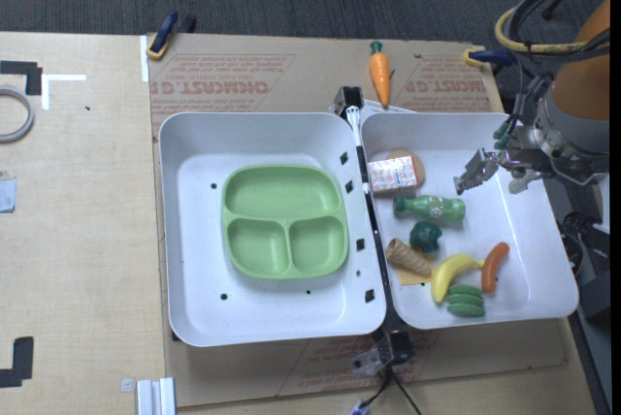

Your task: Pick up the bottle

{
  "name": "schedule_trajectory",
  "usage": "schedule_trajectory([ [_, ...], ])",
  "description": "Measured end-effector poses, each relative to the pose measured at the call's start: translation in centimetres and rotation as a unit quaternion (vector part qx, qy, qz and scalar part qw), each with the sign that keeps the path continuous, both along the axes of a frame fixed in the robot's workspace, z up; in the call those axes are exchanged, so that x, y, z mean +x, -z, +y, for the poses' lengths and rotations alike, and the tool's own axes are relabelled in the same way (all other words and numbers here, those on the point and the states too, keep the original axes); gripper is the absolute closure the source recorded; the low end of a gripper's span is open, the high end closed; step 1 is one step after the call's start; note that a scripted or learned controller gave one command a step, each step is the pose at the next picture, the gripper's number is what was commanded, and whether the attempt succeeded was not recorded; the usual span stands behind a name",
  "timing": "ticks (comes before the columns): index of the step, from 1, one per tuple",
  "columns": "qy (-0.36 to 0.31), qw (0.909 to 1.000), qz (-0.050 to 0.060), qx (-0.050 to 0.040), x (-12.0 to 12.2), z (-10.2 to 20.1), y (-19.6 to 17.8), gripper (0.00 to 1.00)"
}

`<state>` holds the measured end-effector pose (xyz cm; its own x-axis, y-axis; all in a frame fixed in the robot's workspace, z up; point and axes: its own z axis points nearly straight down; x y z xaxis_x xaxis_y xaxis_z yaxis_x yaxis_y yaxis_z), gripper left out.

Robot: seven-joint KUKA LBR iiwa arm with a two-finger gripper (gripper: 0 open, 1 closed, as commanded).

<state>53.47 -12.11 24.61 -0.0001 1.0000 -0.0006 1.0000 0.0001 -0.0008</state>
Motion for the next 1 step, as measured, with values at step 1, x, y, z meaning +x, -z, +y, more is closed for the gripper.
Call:
schedule_trajectory([
  [1, 0.0, 1.0, 0.0, -0.0005, 0.04, -0.04, -0.94, 1.0],
])
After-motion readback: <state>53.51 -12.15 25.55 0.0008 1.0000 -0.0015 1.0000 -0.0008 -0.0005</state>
